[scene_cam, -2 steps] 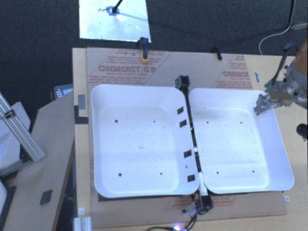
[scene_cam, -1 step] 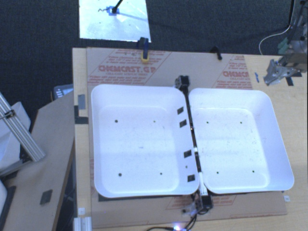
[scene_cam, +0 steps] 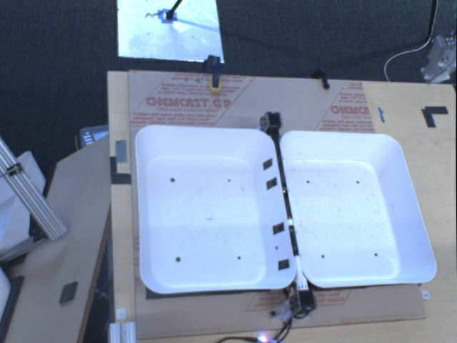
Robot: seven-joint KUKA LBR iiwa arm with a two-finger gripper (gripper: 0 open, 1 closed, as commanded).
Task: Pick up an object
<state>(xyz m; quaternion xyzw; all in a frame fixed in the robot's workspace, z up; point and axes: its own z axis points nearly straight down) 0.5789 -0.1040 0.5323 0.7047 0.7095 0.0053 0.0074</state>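
Two shallow white bins sit side by side on the bench. The left bin (scene_cam: 153, 145) and the right bin (scene_cam: 400, 156) show bare white floors with small dark dots at the screw holes.
A row of black clips (scene_cam: 273, 184) runs along the seam between the bins. A metal plate (scene_cam: 169, 20) lies on the dark floor behind the bench. A slanted aluminium bar (scene_cam: 28, 195) stands at the left, and a white cable (scene_cam: 407, 56) curls at the back right.
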